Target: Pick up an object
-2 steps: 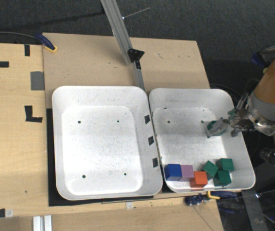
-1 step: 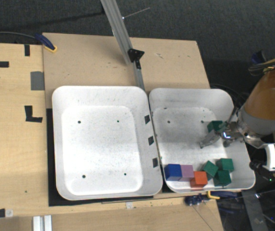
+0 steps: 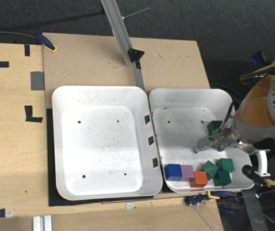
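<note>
We see a green block [image 3: 214, 127] in the right bin [image 3: 185, 97], near its right wall, just beside the gripper [image 3: 213, 141]. We cannot tell whether the gripper is open, shut, or holding anything. Along that bin's near edge sit a blue block [image 3: 173, 171], a purple block [image 3: 187, 171], an orange block [image 3: 200, 178] and more green blocks [image 3: 218, 170]. The left bin [image 3: 99, 93] lies alongside.

No readable text, label, brand, number or sign appears on anything in the camera view
</note>
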`<state>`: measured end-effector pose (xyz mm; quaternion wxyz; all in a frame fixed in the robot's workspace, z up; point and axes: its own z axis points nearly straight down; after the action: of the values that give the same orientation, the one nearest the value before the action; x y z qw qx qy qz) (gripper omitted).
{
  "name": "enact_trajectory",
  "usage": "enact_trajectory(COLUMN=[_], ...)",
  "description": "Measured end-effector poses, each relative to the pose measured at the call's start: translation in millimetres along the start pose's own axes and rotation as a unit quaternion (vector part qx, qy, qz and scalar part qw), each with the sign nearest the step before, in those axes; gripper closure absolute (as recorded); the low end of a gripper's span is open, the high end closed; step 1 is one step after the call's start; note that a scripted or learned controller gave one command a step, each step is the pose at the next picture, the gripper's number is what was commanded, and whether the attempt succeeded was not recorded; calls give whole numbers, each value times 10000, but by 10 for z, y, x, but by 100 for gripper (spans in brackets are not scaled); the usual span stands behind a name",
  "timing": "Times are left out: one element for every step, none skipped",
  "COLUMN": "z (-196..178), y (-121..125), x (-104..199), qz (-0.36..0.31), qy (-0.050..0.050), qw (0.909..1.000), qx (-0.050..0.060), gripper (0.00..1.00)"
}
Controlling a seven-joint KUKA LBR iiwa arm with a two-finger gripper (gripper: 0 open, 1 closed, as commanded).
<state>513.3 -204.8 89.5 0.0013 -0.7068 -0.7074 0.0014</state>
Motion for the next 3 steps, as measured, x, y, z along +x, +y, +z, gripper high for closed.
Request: enact_trajectory(z=[-117,-537,-960], y=[5,17,39], x=[8,32,14], qz=[-4,-3,-3], qy=[8,-2,-7], qw=[10000,10000,10000], qx=[-5,-29,-36], gripper=[100,100,100])
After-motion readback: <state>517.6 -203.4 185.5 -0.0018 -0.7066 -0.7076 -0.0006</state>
